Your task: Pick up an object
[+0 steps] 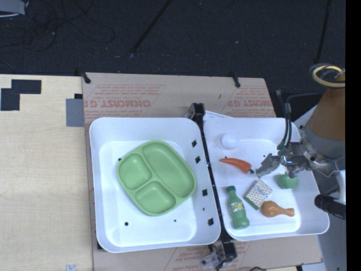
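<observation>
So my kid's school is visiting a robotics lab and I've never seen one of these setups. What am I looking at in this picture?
One camera looks down at a slant on a bench with two shallow white bins side by side. The left bin holds a green divided plate. The right bin holds small toy items: an orange chili pepper, a green bottle, a small patterned packet, a tan drumstick-shaped toy, a white round object and a green object.

The grey and orange machine at the right is a robot arm. Its two-finger gripper sits low over the right bin, near the pepper and the packet. Nothing is visibly between its fingers, so it holds nothing yet.
</observation>
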`<act>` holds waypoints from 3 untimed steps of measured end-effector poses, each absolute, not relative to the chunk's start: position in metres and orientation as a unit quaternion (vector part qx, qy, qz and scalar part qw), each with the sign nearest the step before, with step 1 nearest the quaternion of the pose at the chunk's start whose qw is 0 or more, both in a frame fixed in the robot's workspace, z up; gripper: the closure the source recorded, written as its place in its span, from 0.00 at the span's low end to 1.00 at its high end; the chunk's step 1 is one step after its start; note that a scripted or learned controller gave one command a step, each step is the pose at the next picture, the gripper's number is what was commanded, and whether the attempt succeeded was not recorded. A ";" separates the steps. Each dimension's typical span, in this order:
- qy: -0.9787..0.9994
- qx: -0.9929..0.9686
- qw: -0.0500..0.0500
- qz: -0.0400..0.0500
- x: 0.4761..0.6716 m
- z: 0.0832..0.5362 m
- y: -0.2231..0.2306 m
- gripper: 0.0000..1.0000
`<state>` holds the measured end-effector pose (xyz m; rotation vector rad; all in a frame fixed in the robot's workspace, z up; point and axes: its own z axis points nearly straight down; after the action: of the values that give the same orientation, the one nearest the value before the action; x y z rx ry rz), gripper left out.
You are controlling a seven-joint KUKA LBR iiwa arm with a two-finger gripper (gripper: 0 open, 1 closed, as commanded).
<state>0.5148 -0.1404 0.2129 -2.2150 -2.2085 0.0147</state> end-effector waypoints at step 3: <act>-0.707 -0.707 0.002 0.001 0.512 0.118 -0.141 0.00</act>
<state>0.5118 -0.1407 0.1180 -2.2194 -2.2188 0.0022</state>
